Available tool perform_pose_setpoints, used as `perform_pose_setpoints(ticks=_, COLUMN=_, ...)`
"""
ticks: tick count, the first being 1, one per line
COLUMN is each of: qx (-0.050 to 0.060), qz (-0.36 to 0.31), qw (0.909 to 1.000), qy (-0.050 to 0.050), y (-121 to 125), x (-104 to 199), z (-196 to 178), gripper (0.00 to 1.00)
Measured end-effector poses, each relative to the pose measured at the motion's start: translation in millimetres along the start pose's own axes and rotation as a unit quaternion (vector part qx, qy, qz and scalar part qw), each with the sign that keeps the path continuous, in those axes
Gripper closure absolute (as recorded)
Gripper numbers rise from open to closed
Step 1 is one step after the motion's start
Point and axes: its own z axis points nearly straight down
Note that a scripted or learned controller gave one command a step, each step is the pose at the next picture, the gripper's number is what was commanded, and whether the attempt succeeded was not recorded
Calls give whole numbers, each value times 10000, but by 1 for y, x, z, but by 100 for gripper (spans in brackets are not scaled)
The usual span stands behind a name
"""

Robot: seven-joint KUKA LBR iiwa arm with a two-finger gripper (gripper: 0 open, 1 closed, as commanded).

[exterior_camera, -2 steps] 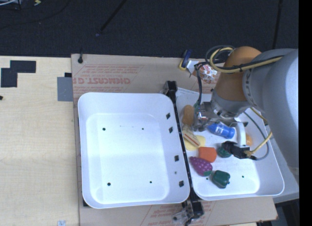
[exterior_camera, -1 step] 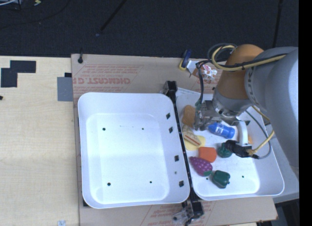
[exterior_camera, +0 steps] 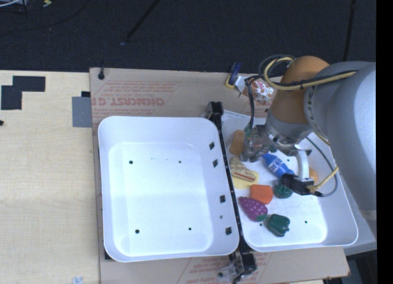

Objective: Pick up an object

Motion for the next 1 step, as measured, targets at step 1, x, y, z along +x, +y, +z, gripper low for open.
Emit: perform_pose_setpoints(ticks=1, qx=3, qz=4, qw=10000, qy=-5, y=11, x=6, z=-1, gripper=100)
